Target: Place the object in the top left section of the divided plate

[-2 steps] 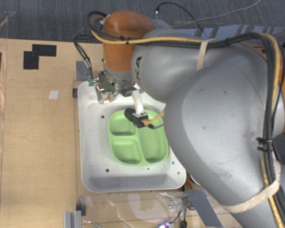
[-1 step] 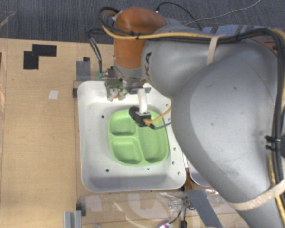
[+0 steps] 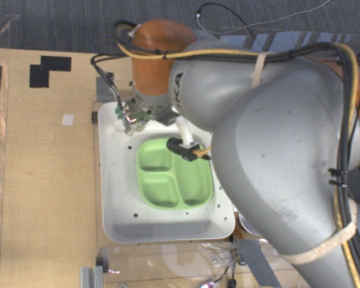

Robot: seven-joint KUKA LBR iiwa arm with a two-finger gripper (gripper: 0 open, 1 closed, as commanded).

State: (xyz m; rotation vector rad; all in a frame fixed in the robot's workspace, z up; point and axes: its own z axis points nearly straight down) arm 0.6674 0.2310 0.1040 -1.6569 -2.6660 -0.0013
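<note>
A light green divided plate (image 3: 168,188) lies in the middle of the left white bin (image 3: 117,203). It has two smaller sections on its left side and one long section on its right. My gripper (image 3: 131,120) hangs over the bin's far left corner, just beyond the plate's top left section (image 3: 154,156). A small greenish patch shows at the gripper's tip, and I cannot tell what it is. The wrist and arm hide the plate's far right edge.
The grey arm (image 3: 276,161) covers the right part of the bench and most of the second bin. Left of the bin lies bare wooden bench (image 3: 42,179) with black markers (image 3: 48,69) at the back.
</note>
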